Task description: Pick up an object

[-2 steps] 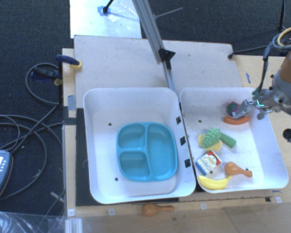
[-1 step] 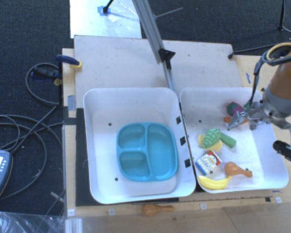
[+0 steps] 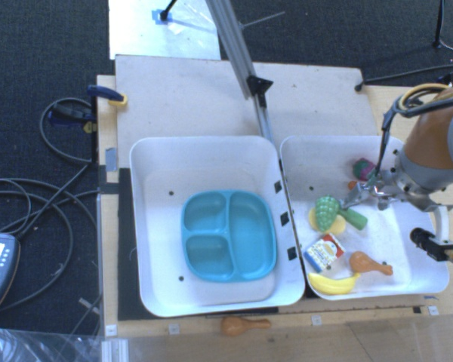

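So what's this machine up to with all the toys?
A robot arm is trying to pick one toy out of the right bin. Its gripper is low over the pile, right by the green toy. Nothing is visibly held yet. A banana, a drumstick and a small carton lie nearby. The left bin holds a blue divided tray.
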